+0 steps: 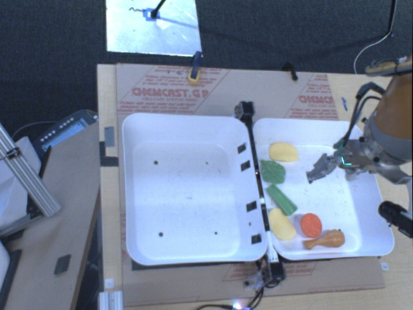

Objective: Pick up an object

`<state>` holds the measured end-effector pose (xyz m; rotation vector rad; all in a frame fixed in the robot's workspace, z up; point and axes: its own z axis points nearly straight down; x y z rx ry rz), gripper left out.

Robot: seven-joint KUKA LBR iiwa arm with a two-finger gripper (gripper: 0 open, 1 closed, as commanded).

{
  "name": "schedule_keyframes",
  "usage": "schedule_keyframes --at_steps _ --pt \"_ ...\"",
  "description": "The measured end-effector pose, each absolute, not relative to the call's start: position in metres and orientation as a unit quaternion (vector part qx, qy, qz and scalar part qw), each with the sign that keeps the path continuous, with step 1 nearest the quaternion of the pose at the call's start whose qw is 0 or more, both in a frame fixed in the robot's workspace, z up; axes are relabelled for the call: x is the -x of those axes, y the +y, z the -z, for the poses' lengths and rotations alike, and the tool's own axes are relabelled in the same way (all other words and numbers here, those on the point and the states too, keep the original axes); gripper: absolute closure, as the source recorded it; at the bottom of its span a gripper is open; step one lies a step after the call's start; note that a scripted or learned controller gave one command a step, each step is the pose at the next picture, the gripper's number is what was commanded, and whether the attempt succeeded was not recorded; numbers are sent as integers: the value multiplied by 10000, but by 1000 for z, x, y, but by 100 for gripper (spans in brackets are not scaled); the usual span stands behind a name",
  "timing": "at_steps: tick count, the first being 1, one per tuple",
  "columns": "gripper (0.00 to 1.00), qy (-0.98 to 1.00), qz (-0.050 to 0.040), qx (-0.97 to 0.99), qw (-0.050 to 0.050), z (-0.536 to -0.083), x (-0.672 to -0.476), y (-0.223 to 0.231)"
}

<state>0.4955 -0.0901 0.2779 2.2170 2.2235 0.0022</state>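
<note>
I see the jaws [317, 171] over the right bin [361, 247], empty; spread unclear. Green block [282, 199] lies down-left, long axis diagonal.

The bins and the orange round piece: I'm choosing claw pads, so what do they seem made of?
The bins look like thin moulded plastic, white and faintly glossy, with rounded rims. The orange round piece looks like smooth matte plastic or rubber, evenly coloured; the view cannot settle which.
</note>
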Motion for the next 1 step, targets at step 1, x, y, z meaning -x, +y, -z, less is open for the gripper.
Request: schedule_keyframes --at_steps 1 --pt "0 7101 17 -7041 -39 -179 -510 -34"
